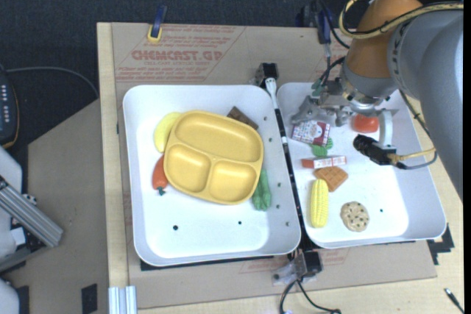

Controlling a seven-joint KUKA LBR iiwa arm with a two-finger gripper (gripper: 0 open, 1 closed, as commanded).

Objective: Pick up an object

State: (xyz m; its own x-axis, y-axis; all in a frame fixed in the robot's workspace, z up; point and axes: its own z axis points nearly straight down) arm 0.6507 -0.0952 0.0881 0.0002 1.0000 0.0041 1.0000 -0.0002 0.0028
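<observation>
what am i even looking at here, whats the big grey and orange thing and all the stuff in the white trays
This is one picture from a camera fixed above a bench, looking down at a slant. The grey and orange thing is a robot arm reaching in from the right. At its end is a gripper, a two-finger claw for picking things up; it sits low over the far end of the right bin. I can't see anything held in it.

The two white trays are shallow bins. The left bin holds a yellow divided plate, with toy food poking out from under its edges: something yellow, something red-orange and something green.

The right bin holds small toy foods: a corn cob, a cookie, a waffle-like piece, a red and white packet and something red near the gripper.
</observation>
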